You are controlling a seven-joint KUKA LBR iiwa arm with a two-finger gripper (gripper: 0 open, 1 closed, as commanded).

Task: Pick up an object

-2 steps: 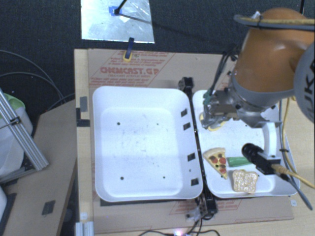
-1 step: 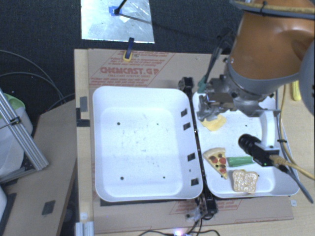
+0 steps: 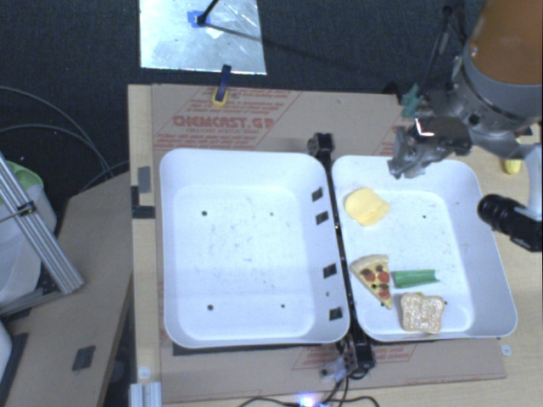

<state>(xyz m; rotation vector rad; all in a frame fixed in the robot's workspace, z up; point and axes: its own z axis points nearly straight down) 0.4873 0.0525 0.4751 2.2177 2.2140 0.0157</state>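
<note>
toast [image 3: 422, 312] near right corner of right bin [image 3: 488, 265], lying flat | pizza [image 3: 374, 276] left of it, tip toward near edge | green piece [image 3: 415, 275] beside pizza, long axis left-right | butter [image 3: 366, 206] farther back | gripper [image 3: 407, 164] over far rim, holding nothing, finger gap: cannot tell

— Was anything readable on the bench?
— Red print on the cardboard sheet [image 3: 229, 119] under the bins read roughly "CHEMCAST"; the characters after it were unclear, and the smaller lines were too blurred.
</note>
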